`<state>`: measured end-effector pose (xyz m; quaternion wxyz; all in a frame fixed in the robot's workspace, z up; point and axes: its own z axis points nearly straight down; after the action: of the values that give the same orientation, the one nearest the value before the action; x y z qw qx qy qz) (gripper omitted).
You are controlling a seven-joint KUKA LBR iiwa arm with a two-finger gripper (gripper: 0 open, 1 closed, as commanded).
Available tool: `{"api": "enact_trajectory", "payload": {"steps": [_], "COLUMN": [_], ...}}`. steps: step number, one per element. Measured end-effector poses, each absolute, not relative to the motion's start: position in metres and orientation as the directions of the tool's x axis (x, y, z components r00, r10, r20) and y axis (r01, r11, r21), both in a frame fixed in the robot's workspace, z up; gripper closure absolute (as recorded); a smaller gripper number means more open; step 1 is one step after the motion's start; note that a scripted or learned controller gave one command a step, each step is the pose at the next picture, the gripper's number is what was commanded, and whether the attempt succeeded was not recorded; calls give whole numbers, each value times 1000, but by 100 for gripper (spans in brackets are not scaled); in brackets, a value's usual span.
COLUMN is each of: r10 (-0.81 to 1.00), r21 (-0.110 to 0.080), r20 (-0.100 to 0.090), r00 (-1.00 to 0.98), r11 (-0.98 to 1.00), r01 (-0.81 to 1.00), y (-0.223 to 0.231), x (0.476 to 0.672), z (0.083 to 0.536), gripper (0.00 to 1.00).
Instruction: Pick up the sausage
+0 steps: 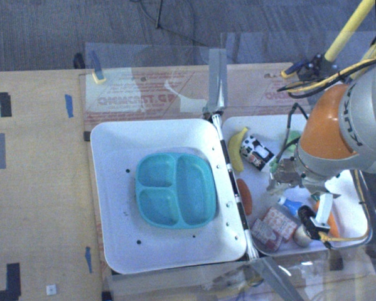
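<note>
Sausage (244, 196) in rt bin (360, 197) (by banana (237, 148)).

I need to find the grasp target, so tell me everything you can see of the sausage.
The sausage is a reddish-brown, smooth, elongated piece lying flat in the right bin, tight along its left wall, long axis running up-down in the view. The banana lies just above it and a reddish packet below right. Nothing grips it.
</note>
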<state>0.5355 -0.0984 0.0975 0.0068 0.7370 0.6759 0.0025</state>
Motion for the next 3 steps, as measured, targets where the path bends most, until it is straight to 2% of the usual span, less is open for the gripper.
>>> {"api": "enact_trajectory", "payload": {"steps": [1, 2, 3], "r10": [996, 996, 996], "r21": [13, 14, 15], "r20": [-5, -3, -5], "r00": [86, 90, 94], "r11": [-86, -90, -94], "r01": [996, 996, 995], "y": [-98, -93, -96], "x": [535, 518, 519], "z": [97, 88, 97], "gripper": [0, 0, 100]}}
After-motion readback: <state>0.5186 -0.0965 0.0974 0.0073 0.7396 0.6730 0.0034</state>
